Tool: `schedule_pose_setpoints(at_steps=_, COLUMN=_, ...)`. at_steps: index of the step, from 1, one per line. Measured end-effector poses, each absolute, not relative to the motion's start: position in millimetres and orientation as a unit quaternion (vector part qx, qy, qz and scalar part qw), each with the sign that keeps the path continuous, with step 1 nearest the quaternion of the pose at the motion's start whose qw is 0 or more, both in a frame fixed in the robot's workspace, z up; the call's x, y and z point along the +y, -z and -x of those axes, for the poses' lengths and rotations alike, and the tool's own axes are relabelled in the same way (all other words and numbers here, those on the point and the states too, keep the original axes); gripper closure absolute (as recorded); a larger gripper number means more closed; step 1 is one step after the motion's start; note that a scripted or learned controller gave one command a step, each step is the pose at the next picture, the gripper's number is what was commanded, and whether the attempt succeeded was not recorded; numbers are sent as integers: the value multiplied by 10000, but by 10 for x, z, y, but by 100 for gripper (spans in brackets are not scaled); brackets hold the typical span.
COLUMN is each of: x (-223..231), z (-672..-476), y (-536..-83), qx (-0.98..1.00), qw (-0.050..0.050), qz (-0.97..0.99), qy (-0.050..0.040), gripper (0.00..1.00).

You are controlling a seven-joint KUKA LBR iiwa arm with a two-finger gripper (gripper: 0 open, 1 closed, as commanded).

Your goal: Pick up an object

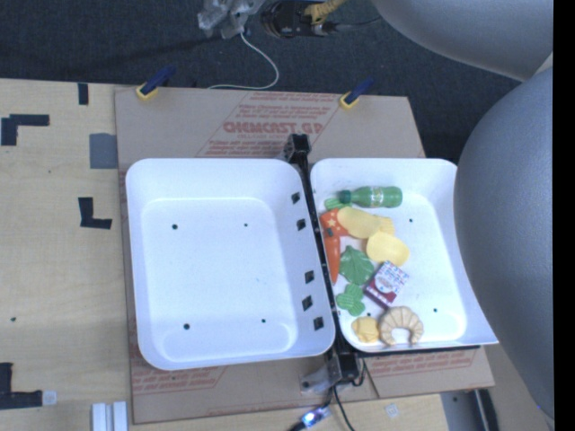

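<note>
The right bin (pixel 445 241) holds a pile of toy foods along its left side. At the top of the pile lies a green bottle (pixel 370 197). Below it are two yellow pieces (pixel 359 221) (pixel 388 248), an orange carrot (pixel 331 241) and a green leafy piece (pixel 355 268). Further down come a red and white packet (pixel 388 281) and a tan croissant (pixel 402 324), with a small yellow piece (pixel 367 330) beside it. My gripper (pixel 229 9) hangs far beyond the bins at the top of the view, over the dark floor and well away from every object.
The left bin (pixel 144 241) is bare white. A black divider (pixel 310 250) runs between the bins. Both sit on a cardboard sheet (pixel 260 128) held by two blue and yellow clamps. The arm's large grey links (pixel 512 196) overhang the right bin's right edge.
</note>
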State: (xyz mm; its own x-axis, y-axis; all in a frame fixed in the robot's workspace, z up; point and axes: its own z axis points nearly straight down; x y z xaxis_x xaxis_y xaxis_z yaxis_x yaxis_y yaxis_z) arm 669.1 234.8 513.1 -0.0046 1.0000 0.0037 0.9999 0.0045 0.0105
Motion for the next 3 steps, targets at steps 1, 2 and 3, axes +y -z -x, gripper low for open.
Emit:
schedule_pose_setpoints(at_steps=1, x=2133, z=-6666, y=-3223, qx=7064, qw=-50, qz=-7077, qy=114, gripper=100)
schedule_pose_setpoints(at_steps=2, x=2346, z=-6690, y=-4908, qx=7086, qw=22, qz=-7055, qy=-49, gripper=100)
schedule_pose_setpoints(at_steps=3, x=2338, z=-6692, y=-5339, qx=7079, qw=-3, qz=-7063, qy=9, gripper=100)
